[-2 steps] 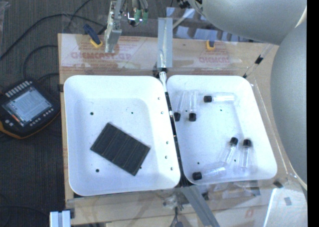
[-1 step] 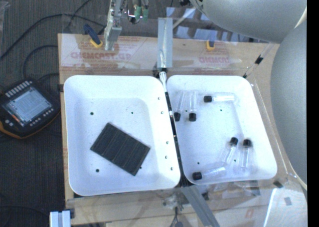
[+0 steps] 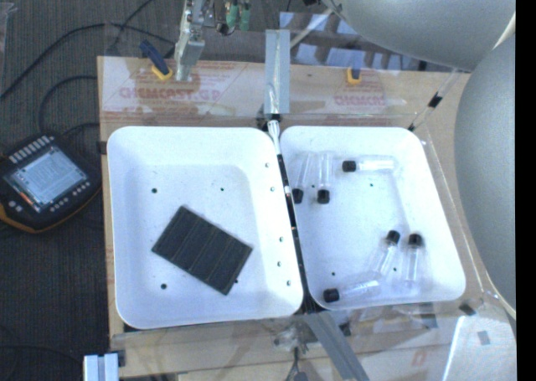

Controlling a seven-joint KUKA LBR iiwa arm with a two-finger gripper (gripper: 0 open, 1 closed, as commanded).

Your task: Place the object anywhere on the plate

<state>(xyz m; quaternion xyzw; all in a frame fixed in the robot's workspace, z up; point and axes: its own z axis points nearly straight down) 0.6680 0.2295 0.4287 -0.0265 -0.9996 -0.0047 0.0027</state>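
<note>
Plate (image 3: 202, 249) in left bin (image 3: 134, 162), vials (image 3: 367, 166) right

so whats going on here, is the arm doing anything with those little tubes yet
Not yet. The grey arm is raised high over the bench, its pincer hanging beyond the far edge of the left bin, with nothing seen between its parts. Six clear vials with black caps lie scattered in the right bin. The dark ribbed plate lies flat in the left bin with nothing on it, so no vial has been placed so far.
</note>
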